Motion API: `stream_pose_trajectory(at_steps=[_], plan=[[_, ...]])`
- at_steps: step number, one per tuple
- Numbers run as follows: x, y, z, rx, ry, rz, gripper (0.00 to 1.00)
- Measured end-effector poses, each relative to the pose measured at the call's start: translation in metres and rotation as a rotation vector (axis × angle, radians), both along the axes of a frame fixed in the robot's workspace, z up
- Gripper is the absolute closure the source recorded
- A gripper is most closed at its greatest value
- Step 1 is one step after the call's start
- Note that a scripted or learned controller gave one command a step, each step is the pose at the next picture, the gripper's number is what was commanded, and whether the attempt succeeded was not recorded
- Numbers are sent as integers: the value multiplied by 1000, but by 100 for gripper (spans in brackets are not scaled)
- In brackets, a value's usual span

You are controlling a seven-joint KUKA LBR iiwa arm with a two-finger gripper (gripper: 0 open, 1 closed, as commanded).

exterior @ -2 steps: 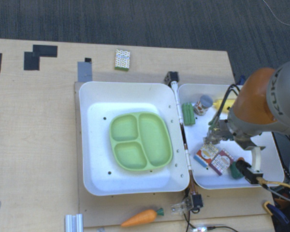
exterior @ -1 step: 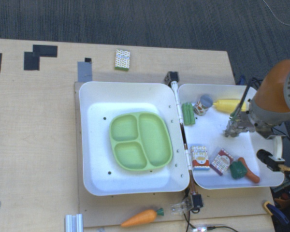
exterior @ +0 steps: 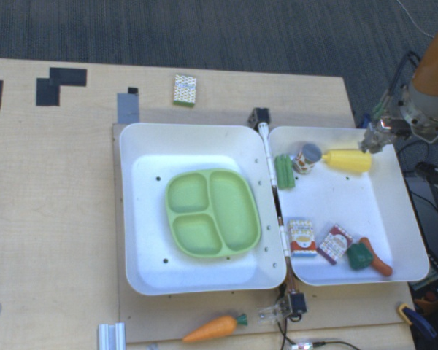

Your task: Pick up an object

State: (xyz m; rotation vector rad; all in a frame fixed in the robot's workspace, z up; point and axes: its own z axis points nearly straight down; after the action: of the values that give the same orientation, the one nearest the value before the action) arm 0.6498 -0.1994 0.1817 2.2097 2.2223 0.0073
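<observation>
Yellow toy corn cob lies at the far edge of the right bin, beside a small round tin. Gripper hovers just beside its right end; finger state cannot be told. Green divided plate in left bin.

Divided plate in left bin; corn cob, boxes in right bin; carrot on bench before them.
</observation>
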Motion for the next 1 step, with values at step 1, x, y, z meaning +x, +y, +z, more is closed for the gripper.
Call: stream_pose_trajectory(at_steps=[1], plan=[[-1, 0, -2, 1, 4, 0, 0]])
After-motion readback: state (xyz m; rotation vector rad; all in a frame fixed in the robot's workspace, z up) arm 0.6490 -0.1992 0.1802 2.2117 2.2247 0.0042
